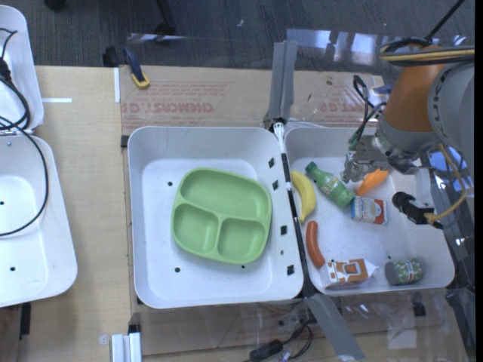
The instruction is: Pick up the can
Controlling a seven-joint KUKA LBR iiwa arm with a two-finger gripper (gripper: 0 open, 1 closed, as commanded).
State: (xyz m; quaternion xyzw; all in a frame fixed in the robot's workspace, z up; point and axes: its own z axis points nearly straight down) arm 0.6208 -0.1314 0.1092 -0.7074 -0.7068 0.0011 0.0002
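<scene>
The can (pixel 405 271) is dull grey-green and lies on its side in the near right corner of the right bin (pixel 423 236). My gripper (pixel 354 170) hangs at the far side of that bin, well away from the can. It is low between a green bottle (pixel 330 185) and an orange carrot (pixel 372 179). The grey arm with its orange band (pixel 411 89) reaches in from the upper right.
The right bin also holds a banana (pixel 304 194), a sausage (pixel 315 243), a small white carton (pixel 369 210) and a brown-and-white juice carton (pixel 349 272) just left of the can. A green divided plate (pixel 223 216) lies in the left bin (pixel 147 225).
</scene>
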